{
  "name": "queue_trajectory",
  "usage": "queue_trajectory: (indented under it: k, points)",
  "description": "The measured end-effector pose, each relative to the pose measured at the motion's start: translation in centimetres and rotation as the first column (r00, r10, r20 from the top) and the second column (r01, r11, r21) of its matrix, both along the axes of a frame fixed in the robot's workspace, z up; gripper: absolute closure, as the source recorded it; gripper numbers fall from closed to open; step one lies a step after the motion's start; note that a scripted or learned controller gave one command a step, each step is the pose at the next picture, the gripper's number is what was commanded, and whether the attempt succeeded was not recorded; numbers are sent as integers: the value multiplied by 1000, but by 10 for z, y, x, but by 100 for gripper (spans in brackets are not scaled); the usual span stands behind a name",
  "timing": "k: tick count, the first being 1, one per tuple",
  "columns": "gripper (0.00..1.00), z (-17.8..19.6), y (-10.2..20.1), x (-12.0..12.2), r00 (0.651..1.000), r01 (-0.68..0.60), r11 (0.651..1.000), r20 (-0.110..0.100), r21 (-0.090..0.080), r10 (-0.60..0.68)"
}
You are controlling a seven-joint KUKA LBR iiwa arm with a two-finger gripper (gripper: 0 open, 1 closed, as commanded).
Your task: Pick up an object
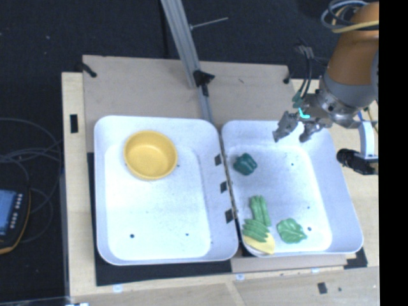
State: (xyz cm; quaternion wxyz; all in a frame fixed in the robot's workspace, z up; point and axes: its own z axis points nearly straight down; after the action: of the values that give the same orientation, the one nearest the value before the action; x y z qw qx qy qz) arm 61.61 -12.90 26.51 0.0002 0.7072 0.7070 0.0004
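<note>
My gripper point(296, 131) hangs open over the far edge of the right bin point(331, 190), its two fingers spread with nothing between them. Below it and to the left a dark green block point(245, 164) lies on the bin floor. Near the front of that bin a green stalk-shaped toy point(258, 211) rests against a yellow-green piece point(259, 236), and a light green leafy toy point(291, 230) sits just to their right. In the left bin point(159, 228) stands a yellow bowl point(150, 154) at the far left.
A grey metal pole point(182, 34) slants up from behind the seam between the bins. Black clips point(224, 187) line the seam. A handheld pendant point(11, 217) lies off the bench at the left edge.
</note>
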Motion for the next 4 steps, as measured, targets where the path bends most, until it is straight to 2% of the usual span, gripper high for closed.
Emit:
queue_trajectory:
  k: [1, 2, 4]
  points:
    - [0, 0, 0, 0, 1000, 0, 1000, 0, 0, 0]
    - [0, -62, 2, -2, 1000, 0, 1000, -5, 0, 0]
    - [0, -143, 1, 1, 1000, 2, 1000, 3, -2, -2]
